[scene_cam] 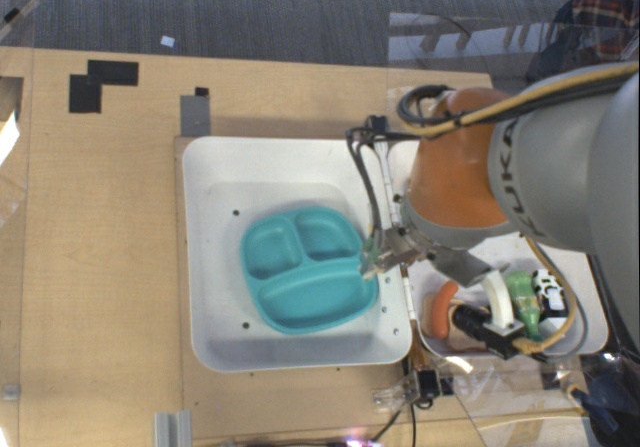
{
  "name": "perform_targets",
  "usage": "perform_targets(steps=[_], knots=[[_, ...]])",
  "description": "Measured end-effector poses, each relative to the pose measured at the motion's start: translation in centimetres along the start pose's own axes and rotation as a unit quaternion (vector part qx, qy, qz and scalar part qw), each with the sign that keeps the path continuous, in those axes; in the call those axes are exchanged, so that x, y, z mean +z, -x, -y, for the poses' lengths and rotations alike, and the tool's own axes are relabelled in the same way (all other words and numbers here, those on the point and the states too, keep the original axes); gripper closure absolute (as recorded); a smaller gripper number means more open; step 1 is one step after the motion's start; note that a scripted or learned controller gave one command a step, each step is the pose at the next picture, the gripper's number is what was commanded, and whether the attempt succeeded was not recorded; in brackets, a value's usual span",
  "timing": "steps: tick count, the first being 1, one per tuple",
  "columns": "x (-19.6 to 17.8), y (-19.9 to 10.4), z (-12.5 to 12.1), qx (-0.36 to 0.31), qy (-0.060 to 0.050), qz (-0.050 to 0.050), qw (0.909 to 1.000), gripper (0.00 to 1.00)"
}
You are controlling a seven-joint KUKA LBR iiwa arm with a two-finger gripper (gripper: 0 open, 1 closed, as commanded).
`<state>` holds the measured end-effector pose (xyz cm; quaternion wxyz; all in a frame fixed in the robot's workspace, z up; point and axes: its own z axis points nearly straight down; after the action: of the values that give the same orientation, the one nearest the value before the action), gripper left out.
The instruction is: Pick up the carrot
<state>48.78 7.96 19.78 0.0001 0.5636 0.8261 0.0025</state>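
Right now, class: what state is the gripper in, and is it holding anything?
Gripper: over the teal plate's right edge; open or closed cannot be told; nothing seen between its fingers.

The arm (520,175) covers most of the right bin (590,335). The carrot (438,307) shows only partly among cluttered items too small to tell apart.
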Motion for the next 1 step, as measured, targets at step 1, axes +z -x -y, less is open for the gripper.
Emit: perform_targets(steps=[1], knots=[[-0.03,0.27,0.05,0.002,0.0,0.001,1.0,0.0]])
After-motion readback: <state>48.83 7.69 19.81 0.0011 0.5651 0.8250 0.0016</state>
